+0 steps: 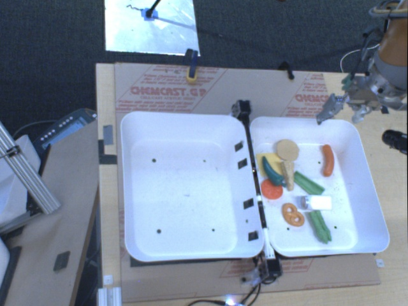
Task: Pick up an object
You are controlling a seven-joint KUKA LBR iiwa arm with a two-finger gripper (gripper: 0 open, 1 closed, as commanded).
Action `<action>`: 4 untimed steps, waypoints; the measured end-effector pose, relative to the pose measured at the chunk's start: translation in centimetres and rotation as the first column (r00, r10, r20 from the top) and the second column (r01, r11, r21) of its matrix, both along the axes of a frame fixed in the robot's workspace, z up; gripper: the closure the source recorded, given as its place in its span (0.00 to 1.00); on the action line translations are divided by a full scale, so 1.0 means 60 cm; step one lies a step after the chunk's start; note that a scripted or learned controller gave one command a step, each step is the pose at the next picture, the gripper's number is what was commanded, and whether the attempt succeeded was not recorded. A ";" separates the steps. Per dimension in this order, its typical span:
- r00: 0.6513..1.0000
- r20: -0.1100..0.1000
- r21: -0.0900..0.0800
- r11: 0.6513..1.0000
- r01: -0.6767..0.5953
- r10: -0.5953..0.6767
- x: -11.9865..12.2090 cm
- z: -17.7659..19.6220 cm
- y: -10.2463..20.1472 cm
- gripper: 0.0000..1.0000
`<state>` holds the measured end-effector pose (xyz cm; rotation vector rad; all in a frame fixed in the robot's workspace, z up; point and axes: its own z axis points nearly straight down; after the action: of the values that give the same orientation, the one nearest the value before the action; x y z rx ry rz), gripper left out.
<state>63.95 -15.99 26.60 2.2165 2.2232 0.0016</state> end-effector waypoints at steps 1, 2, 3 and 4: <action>1.000 0.005 -0.001 1.000 -0.004 0.004 0.002 0.019 0.000 1.00; 1.000 -0.015 0.007 1.000 -0.008 0.008 -0.096 -0.146 0.152 1.00; 1.000 0.019 -0.002 1.000 -0.002 0.002 -0.119 0.188 0.128 1.00; 1.000 -0.004 -0.002 1.000 0.007 -0.007 -0.088 0.088 0.016 1.00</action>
<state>58.69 -15.05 31.85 2.2254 2.2159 -0.0045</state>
